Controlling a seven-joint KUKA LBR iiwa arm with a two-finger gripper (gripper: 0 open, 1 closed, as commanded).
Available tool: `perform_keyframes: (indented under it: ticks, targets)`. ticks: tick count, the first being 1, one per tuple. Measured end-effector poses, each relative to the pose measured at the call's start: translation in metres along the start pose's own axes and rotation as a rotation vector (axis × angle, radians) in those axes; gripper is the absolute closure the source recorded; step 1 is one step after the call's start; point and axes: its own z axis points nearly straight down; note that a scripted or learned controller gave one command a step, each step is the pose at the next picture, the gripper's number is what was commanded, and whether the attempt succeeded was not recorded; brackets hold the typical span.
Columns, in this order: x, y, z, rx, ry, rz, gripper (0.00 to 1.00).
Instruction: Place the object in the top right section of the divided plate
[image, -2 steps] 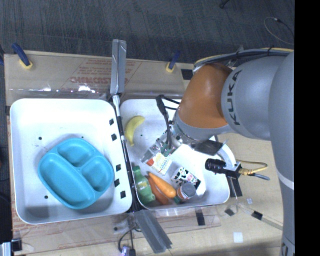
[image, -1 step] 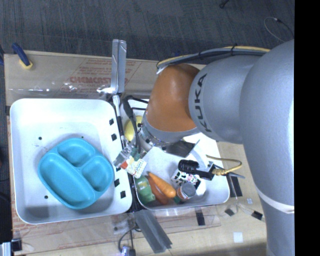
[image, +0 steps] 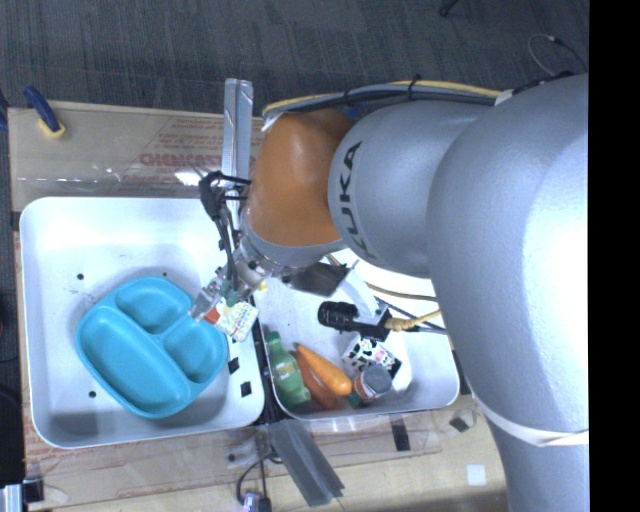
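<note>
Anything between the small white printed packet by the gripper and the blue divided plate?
Nothing visible. The small white printed packet is right at the right rim of the blue divided plate, beside the gripper; the plate's compartments look bare. Whether the gripper holds it, I cannot tell.

Left bin (image: 60, 230): bare white floor along the far and left sides, open from above. Blue divided plate (image: 150, 345) sits toward the near side, all wells uncovered. Gripper (image: 222, 297) hangs at the plate's right rim, crowding the wall between the bins. Right bin (image: 440, 385): the arm (image: 420, 180) overhangs the far part; green bottle (image: 285, 370), carrot (image: 322, 372) and can (image: 375, 382) are packed close along the near side.
</note>
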Motion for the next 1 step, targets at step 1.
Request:
perform_keyframes:
  ticks: [1]
  targets:
    - [0.0226, 0.0046, 0.0009, 0.003, 0.002, -0.113, 1.00]
